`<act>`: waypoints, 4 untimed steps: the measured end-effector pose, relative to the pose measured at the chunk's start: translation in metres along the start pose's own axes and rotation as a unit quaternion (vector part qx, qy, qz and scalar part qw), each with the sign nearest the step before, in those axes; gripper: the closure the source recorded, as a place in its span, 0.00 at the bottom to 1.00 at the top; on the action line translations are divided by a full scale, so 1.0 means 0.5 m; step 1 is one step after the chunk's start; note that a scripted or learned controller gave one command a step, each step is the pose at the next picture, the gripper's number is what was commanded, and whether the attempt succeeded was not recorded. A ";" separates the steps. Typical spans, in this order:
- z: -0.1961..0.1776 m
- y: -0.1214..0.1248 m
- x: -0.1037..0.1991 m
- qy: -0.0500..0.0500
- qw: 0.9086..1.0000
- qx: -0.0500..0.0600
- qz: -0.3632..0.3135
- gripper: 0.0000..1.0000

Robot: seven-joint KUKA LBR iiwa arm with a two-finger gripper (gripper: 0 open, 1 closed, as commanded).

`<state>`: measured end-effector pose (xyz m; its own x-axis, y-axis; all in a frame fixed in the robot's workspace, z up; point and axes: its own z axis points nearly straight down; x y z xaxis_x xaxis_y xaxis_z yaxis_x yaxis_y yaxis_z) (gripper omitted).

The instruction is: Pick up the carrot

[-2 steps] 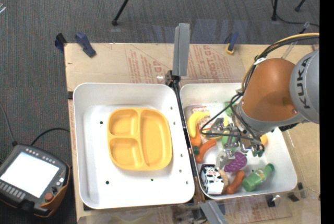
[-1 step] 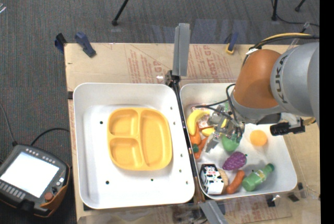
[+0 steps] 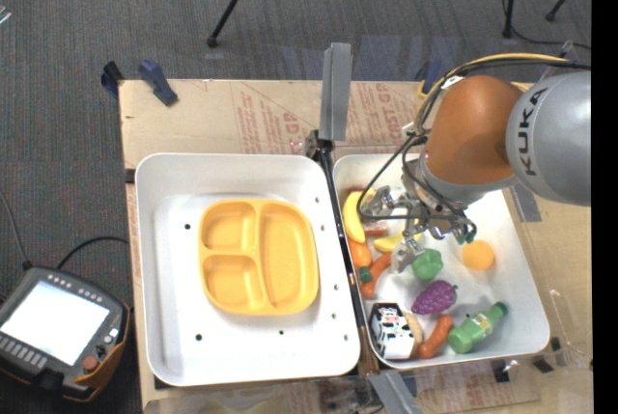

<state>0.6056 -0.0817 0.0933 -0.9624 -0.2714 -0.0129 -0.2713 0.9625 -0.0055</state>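
Note:
A small orange carrot (image 3: 375,271) lies near the left wall of the right bin (image 3: 521,291), just below a yellow banana (image 3: 353,215) and another orange piece (image 3: 360,254). A second carrot-like orange piece (image 3: 436,336) rests by the front wall. My gripper (image 3: 405,250) hangs low over the bin's middle, just right of the first carrot and beside a green pepper (image 3: 427,262). I see nothing held in it.
The right bin also holds purple grapes (image 3: 435,296), an orange fruit (image 3: 477,255), a green bottle (image 3: 476,328) and a small milk carton (image 3: 391,329). A yellow divided plate (image 3: 259,256) sits in the left bin (image 3: 159,306). A grey post (image 3: 335,103) stands behind the bins.

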 end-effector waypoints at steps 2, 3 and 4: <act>-0.085 -0.048 0.027 0.004 0.999 -0.002 0.053 0.00; 0.002 -0.004 0.028 0.002 0.997 -0.001 0.076 0.00; 0.010 0.025 0.088 0.006 0.997 -0.003 0.081 0.00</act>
<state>0.5600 -0.0817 0.0876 -0.9936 -0.1125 -0.0016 -0.1125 0.9936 0.0015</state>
